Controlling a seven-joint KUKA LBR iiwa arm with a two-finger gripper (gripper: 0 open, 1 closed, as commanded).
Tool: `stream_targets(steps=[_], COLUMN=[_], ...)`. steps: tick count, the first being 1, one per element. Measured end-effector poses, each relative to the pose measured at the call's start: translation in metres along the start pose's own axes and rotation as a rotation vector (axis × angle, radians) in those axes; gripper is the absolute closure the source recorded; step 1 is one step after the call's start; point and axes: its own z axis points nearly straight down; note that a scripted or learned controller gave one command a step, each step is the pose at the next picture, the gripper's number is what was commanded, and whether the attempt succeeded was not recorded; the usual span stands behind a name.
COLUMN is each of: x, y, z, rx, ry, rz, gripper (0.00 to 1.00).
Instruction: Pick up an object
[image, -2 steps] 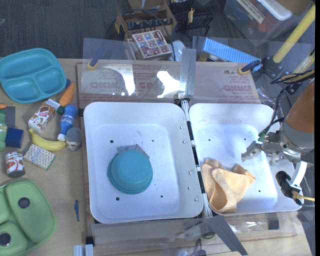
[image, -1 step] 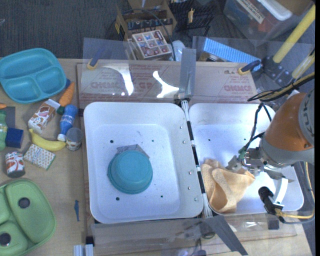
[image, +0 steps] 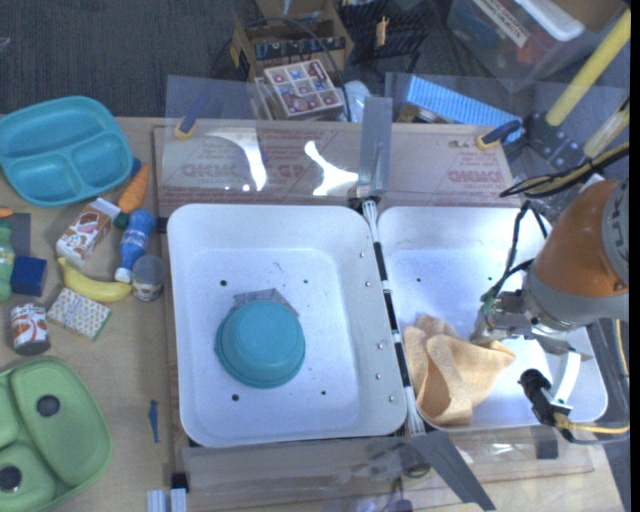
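We catalogued the bench as follows.

Left bin (image: 190, 250): white and shallow. It held one teal bowl (image: 261, 343), mouth down, in the near-left part of the floor, with a grey scrap (image: 262, 297) showing just behind it.

Right bin (image: 440, 240): white and shallow. It held one tan cloth (image: 448, 375), crumpled against the near-left corner, close to the divider between the bins.

Arm (image: 590, 255): grey with an orange band, entering from the right over the right bin. Its gripper (image: 497, 325) stood at the right edge of the cloth, touching or just above its upper fold; we could not tell which. We could not tell either whether it was clenched, released or grasping the cloth, since the wrist hid that part.

Table, left of the bins: a teal divided tray (image: 65, 150) at the far corner, a green moulded tray (image: 50, 440) at the near corner. Between them lay a banana (image: 92, 283), a small carton (image: 85, 230), a blue and white bottle (image: 132, 243), an orange carrot-like piece (image: 135, 187), a blue block (image: 29, 274), a patterned square (image: 80, 312) and a small can (image: 29, 327).

Behind the bins: a clear panel (image: 260, 165) and a box of patterned tiles (image: 300, 85).
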Motion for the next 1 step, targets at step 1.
stream_targets(steps=[1], x=[0.0314], y=[0.0349], z=[-0.1095], rx=[0.009], ry=[0.002], rz=[-0.222], gripper=[1.00])
